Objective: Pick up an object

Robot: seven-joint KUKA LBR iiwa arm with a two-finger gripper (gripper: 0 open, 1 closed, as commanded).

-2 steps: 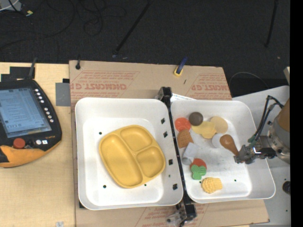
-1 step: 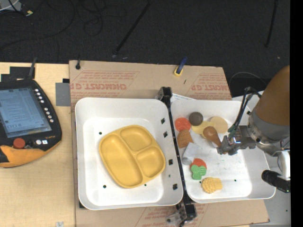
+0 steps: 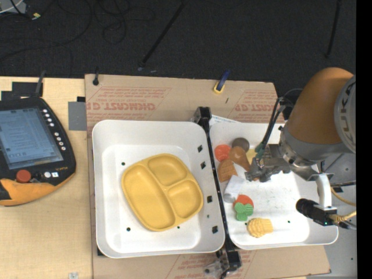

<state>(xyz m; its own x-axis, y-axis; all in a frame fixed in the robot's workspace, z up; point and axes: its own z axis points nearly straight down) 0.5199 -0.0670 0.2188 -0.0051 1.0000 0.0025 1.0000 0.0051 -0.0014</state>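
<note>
Right bin [image 3: 290,228]: orange-red piece [image 3: 222,152], brown toy [image 3: 239,156], red-and-green toy [image 3: 243,207], yellow corn-like toy [image 3: 259,227]; probably light, stiff, smooth plastic, best gripped across the narrow middle. Gripper [image 3: 260,170] low beside the brown toy; jaw opening and any hold cannot be told. Left bin [image 3: 104,150]: yellow divided plate [image 3: 161,190]

Red print on the cardboard [image 3: 174,97] along its far edge reads upside down and mirrored, seemingly "CHEMCRAFT"; the pendant [image 3: 32,150] screen text is illegible.

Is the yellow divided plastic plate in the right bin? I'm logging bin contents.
No, the yellow divided plastic plate lies in the left white bin.
</note>
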